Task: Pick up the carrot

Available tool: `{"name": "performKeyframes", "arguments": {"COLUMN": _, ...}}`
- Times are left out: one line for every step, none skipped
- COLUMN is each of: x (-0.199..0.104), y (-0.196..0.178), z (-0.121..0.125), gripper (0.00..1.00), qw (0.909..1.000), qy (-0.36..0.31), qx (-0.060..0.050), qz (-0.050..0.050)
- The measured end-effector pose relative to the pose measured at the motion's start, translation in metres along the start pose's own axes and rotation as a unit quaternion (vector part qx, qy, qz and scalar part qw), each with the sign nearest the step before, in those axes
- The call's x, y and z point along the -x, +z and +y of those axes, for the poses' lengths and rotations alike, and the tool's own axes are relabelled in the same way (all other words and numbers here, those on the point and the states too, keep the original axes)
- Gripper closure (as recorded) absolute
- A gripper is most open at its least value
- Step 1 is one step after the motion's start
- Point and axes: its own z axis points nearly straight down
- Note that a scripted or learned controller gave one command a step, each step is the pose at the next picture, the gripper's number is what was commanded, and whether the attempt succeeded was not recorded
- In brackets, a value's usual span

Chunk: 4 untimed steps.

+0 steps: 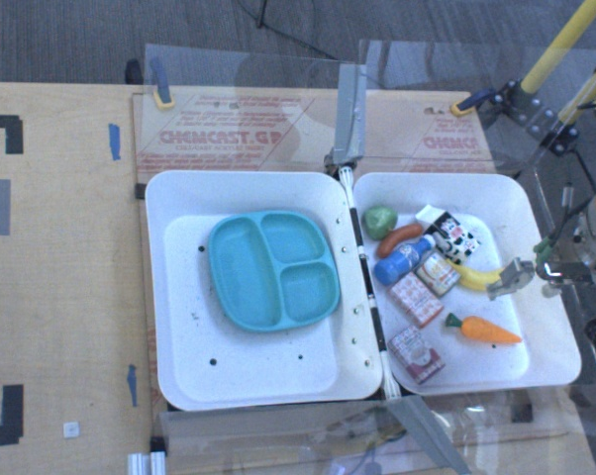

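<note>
The carrot is orange with a small green top and lies flat near the front right of the right bin, its tip pointing right. My gripper reaches in from the right edge, low over the bin. It is just above and to the right of the carrot, beside the end of a yellow banana. Nothing shows in its grasp.
In the right bin lie a green ball, a red-orange sausage-like piece, a blue bottle, a black-and-white toy and small packets. A teal divided plate sits in the left bin.
</note>
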Motion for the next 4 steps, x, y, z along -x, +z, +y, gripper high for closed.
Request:
{"name": "performKeyframes", "arguments": {"x": 0.000, "y": 0.104, "z": -0.005, "gripper": 0.00, "qw": 0.9984, "qy": -0.055, "qx": 0.007, "qz": -0.002}}
{"name": "performKeyframes", "arguments": {"x": 0.001, "y": 0.094, "z": -0.004, "gripper": 1.00, "qw": 0.9985, "qy": -0.055, "qx": 0.009, "qz": -0.002}}
{"name": "performKeyframes", "arguments": {"x": -0.015, "y": 0.020, "z": 0.016, "gripper": 1.00, "qw": 0.9988, "qy": 0.048, "qx": 0.001, "qz": -0.001}}
{"name": "performKeyframes", "arguments": {"x": -0.015, "y": 0.020, "z": 0.016, "gripper": 0.00, "qw": 0.9989, "qy": 0.048, "qx": 0.001, "qz": -0.001}}
